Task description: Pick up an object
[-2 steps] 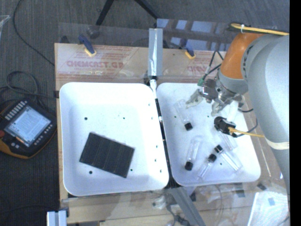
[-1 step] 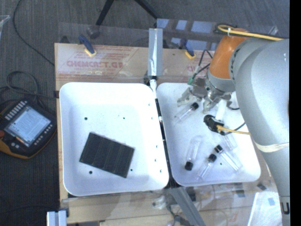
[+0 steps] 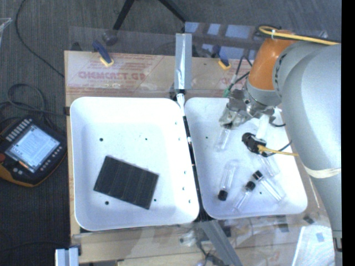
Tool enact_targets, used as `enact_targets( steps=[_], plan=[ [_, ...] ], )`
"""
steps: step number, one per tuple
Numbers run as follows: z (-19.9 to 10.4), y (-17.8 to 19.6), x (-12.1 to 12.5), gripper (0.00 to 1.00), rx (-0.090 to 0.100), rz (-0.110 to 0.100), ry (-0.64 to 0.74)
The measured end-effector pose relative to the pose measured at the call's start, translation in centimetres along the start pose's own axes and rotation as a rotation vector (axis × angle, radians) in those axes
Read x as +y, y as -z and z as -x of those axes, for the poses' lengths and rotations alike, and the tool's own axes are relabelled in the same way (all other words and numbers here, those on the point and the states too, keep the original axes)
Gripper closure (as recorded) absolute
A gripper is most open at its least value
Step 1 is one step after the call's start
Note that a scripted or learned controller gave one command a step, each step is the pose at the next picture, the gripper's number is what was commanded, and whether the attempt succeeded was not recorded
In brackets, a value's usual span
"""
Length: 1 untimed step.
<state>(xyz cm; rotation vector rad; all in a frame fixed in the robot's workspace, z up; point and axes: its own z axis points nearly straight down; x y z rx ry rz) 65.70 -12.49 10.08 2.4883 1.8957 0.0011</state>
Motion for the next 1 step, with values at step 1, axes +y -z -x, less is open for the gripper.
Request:
enact_targets(
  steps=[1],
  plan=[
    [-2.86, 16.70, -3.46, 1.00, 0.004, -0.013, -0.021]
  ],
)
